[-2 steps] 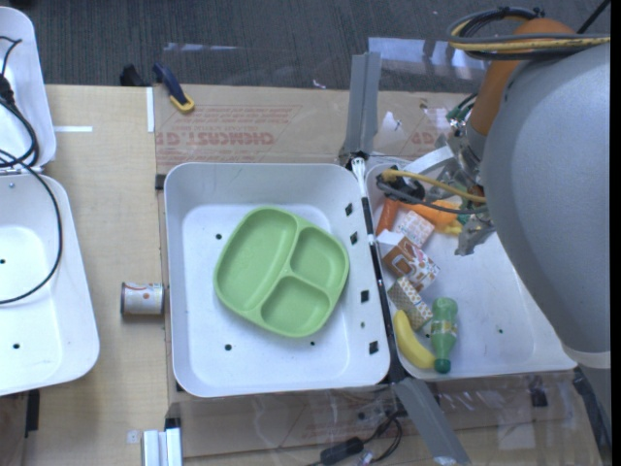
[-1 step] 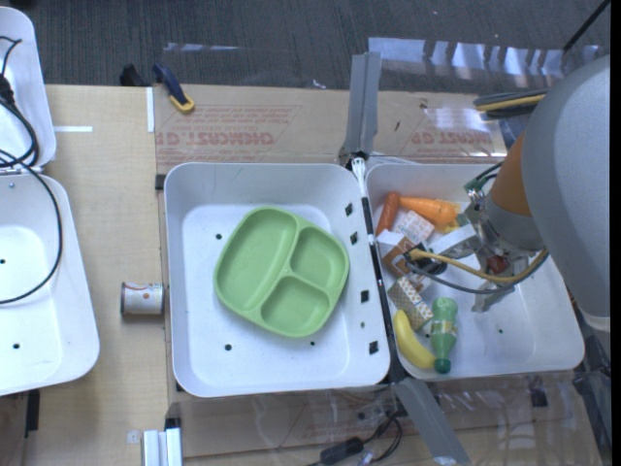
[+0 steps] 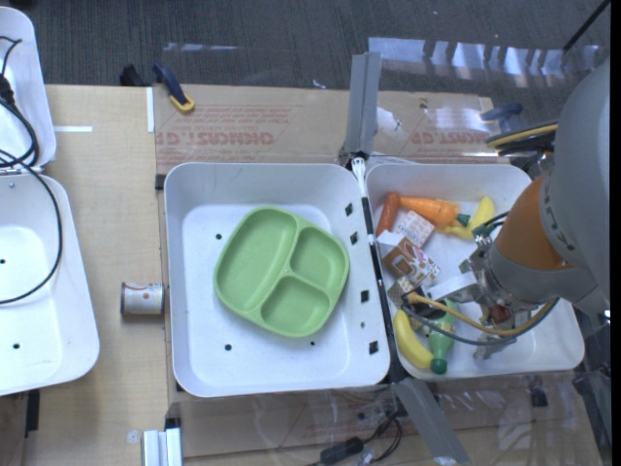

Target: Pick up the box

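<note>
Low in the right bin [image 3: 553, 352], the hand [image 3: 464, 311] is hanging over the clutter; whether it is open or closed, I cannot tell. The box [image 3: 409, 258] is lying just left of it, near a carrot [image 3: 429, 208] and a banana [image 3: 411, 343]. A green divided plate [image 3: 281, 272] is sitting in the left bin [image 3: 194, 289].

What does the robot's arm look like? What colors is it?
The robot's arm is big, round and smooth, mostly light grey. Near the wrist it wears a bright orange band, then another grey ring below that. Down at the gripper there are metal parts with thin cables looping around them, some yellowish, some dark.
</note>
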`<move>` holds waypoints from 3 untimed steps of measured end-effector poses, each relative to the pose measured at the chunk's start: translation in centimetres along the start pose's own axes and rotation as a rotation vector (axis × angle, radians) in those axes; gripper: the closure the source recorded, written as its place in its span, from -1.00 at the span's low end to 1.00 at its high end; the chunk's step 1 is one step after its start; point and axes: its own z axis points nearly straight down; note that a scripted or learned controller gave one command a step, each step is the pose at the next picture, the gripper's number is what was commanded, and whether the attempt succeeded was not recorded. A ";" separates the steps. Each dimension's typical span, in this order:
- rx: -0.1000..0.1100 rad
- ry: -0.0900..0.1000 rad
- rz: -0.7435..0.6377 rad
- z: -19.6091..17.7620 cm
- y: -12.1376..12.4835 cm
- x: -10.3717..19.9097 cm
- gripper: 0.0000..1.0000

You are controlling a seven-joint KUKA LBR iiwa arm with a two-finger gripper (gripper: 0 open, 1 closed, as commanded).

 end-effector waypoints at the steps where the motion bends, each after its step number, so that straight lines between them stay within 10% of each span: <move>1: -0.002 0.001 -0.005 -0.1 1.5 5.7 -1.00; 2: 0.000 -0.004 -0.063 -0.4 3.5 15.6 -1.00; 3: -0.001 0.001 -0.028 -0.1 1.4 7.4 -1.00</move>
